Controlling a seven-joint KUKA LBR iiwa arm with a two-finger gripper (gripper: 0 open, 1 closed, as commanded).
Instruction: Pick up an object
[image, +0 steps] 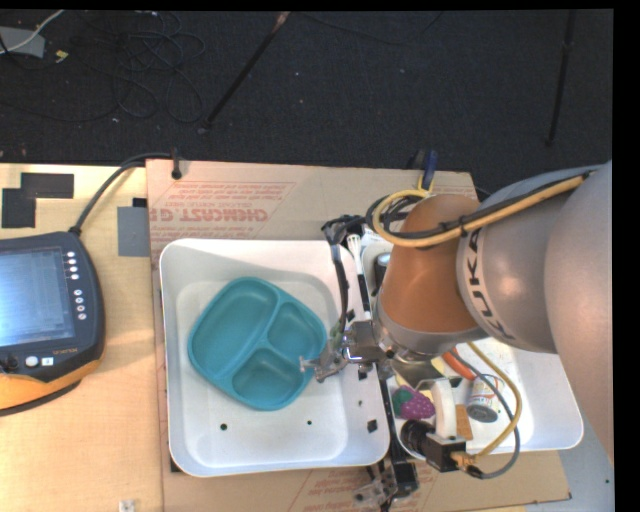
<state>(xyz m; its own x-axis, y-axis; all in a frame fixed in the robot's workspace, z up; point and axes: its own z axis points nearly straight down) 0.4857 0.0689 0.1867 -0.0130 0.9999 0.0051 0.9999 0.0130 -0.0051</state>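
A: The arm (480, 270) leans over the seam between the two bins; the left bin (200, 440) holds one teal divided tray (258, 340), lying flat; the gripper (322, 366) sits at the tray's right rim.

B: Fingers?

A: Too small and cluttered; I cannot tell whether they are spread or pinched; a thin rim could slip out, or the tray could tilt and catch the bin wall; the right bin (560, 420) holds a purple piece (414, 405) and small items.
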